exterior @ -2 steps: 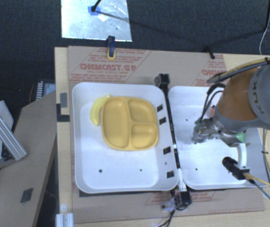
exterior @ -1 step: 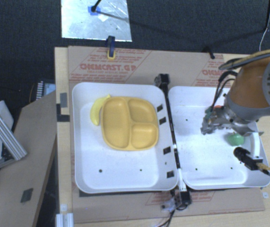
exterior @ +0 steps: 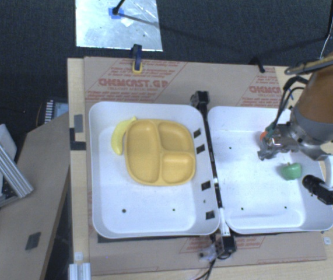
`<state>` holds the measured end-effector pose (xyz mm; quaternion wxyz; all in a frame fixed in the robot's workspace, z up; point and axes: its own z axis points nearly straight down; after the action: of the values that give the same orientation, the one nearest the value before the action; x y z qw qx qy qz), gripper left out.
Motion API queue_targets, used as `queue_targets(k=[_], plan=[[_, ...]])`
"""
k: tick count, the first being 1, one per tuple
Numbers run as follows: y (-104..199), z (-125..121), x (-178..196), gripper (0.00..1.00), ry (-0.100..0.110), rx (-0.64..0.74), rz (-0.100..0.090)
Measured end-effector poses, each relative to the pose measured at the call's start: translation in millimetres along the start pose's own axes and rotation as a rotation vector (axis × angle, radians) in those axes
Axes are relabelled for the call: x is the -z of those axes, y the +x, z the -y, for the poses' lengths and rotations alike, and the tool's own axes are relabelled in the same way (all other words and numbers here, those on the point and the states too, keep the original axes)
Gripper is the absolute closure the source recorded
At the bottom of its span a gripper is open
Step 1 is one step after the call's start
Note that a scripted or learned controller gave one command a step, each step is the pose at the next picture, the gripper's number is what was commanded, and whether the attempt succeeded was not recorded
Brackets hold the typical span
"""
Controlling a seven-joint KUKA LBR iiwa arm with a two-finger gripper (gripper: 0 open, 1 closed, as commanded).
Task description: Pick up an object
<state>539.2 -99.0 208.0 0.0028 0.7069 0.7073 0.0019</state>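
Jaws: you cannot tell whether they are apart or together; the gripper (exterior: 269, 146) hangs low over the right bin (exterior: 253, 214).
Green object (exterior: 291, 170): you see it lying in the right bin, just beside the gripper, on its near side.
Yellow tray (exterior: 157, 151): three compartments, resting in the left bin (exterior: 149, 217).
Banana (exterior: 119, 135): tucked against the tray's left edge.
Arm (exterior: 323, 98): orange band, reaching in from your right.
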Motion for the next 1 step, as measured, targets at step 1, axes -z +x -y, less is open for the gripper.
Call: queue_targets(k=[1], plan=[[-0.2, -1.0, 8.0, 1.00, 0.004, 0.002, -0.001]])
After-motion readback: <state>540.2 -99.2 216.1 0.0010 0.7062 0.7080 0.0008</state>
